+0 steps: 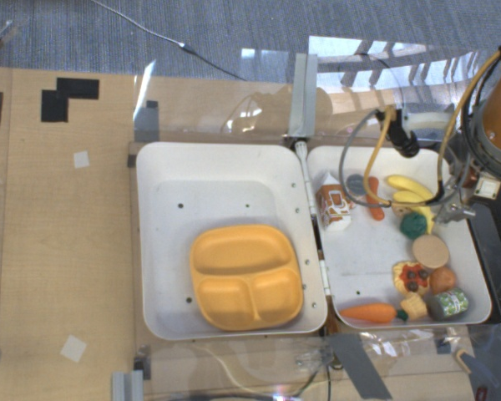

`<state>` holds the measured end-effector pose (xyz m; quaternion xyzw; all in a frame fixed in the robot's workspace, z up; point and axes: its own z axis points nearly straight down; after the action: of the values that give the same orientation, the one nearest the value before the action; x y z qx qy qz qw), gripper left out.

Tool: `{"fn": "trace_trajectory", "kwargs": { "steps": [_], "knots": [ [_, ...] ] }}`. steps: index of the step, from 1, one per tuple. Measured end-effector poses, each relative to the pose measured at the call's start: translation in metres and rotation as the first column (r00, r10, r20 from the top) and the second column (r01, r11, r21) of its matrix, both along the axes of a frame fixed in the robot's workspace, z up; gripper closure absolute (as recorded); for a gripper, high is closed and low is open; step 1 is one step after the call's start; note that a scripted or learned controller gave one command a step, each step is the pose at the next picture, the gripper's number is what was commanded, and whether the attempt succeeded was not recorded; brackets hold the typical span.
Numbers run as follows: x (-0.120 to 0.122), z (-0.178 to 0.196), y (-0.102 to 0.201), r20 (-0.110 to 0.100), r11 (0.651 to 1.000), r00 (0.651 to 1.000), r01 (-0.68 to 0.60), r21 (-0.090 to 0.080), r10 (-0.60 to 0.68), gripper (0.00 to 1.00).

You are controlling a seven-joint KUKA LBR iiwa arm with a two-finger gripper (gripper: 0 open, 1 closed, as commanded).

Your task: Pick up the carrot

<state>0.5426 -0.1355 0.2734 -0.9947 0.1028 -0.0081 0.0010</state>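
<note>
You see the arm [494,115] cut off by the right edge, so its fingers cannot be judged. The small items beside the carrot [370,312] in the right bin [351,266] are too small to name.

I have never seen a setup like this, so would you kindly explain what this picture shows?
One camera above a bench looks down at a slant on two shallow white bins. The left bin holds a yellow divided tray. The right bin holds toy food: a carrot near its front edge, bananas, a small carton and other pieces. The robot arm, trailing cables, reaches in from the right. Its task is picking up the carrot, which lies untouched in the bin.
</note>
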Motion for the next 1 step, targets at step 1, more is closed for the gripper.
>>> {"fn": "trace_trajectory", "kwargs": {
  "steps": [1],
  "knots": [
    [-0.0206,-0.116,-0.0395,-0.021,1.0,1.0,-0.006,0.005,0.006,1.0]
  ]
}}
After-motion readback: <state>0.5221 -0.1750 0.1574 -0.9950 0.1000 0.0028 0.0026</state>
